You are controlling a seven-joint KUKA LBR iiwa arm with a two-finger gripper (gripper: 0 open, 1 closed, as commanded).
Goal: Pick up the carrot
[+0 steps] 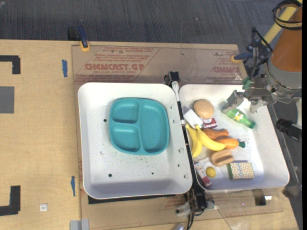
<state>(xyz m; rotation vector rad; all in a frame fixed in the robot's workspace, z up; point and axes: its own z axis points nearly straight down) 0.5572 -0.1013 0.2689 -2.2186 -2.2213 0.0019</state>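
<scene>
Hovering above the green bottle (239, 117), the fingers (245, 102) are spread open and hold nothing. The carrot (225, 142) lies below the bottle, touching the banana (205, 141). Reaching is the step now; next the fingers must drop onto the carrot.

A teal plastic divided plate (139, 126) lies in the left white bin (91, 171). The right white bin (273, 169) holds a cluster — yellow bananas (204, 140), a tan bun (204, 109), a hot dog (222, 157), a patterned box (241, 170) — and a green bottle (240, 118) apart.
</scene>
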